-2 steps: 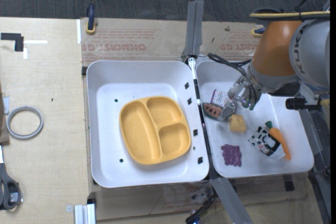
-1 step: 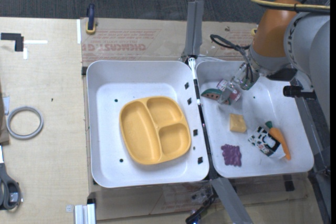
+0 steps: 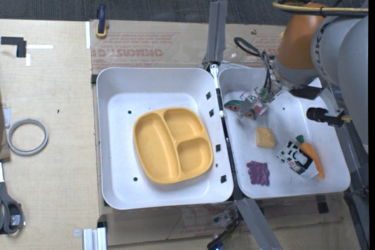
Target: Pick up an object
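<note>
My gripper [image 3: 256, 105] reaches down into the upper left part of the right bin [image 3: 328, 184]. A small green and red object [image 3: 235, 106] lies right beside it, to its left, and I cannot tell whether the two touch. Below the gripper a tan block [image 3: 265, 137] rests on the bin floor. A purple lump [image 3: 258, 173] sits near the front wall. A black-and-white toy with an orange carrot shape [image 3: 302, 156] lies to the right of the block.
The left bin [image 3: 117, 96] holds a yellow divided plate [image 3: 173, 144]. On the bench at the far left lie a grey ring [image 3: 26, 136] and scissors [image 3: 10, 215]. The arm's orange band [image 3: 297, 38] hangs over the right bin's back edge.
</note>
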Motion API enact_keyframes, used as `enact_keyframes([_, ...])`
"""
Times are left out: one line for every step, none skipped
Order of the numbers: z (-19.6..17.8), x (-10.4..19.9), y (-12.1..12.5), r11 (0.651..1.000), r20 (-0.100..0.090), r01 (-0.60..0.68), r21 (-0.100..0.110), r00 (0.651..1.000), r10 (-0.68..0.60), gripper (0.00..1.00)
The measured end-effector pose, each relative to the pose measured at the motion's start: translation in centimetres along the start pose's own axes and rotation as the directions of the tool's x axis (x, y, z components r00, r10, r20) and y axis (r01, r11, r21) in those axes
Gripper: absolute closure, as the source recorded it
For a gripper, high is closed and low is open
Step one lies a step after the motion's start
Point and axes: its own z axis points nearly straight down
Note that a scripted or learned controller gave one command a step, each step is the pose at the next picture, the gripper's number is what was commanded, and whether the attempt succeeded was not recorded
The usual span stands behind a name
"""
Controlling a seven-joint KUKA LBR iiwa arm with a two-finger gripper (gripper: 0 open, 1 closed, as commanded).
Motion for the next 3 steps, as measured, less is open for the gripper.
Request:
enact_keyframes([-1.2,-0.1,0.2,1.0,0.007,0.003,-0.003,1.0,-0.003,1.0])
enact_keyframes([-9.7,-3.3,-2.0,1.0,0.001,0.002,-0.001,1.0,-0.002,1.0])
enact_keyframes([-11.6,1.6,3.2,0.869,0.0,-0.494,0.004,0.869,0.494,1.0])
